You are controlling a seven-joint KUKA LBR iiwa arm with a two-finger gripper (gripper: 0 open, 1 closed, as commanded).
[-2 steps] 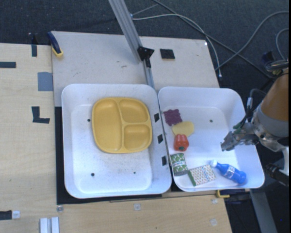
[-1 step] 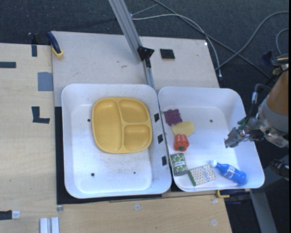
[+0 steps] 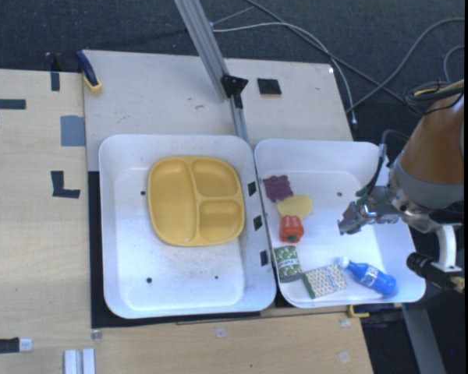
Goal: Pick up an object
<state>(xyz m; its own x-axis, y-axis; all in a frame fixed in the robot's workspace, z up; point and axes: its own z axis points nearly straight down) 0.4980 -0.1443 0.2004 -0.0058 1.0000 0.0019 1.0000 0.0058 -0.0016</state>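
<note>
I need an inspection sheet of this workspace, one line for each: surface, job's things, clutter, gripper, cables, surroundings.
Surface: pale bench bearing the left bin and the right bin, side by side.
Job's things: in the right bin, a purple piece, a yellow piece, a red-orange piece, a green packet, a patterned packet and a blue bottle lying down.
Clutter: yellow divided tray in the left bin.
Gripper: gripper over the right bin, nothing seen between its fingers; open or shut not readable.
Cables: dark cables on the floor behind the bench.
Surroundings: dark floor; slanted metal pole.
</note>
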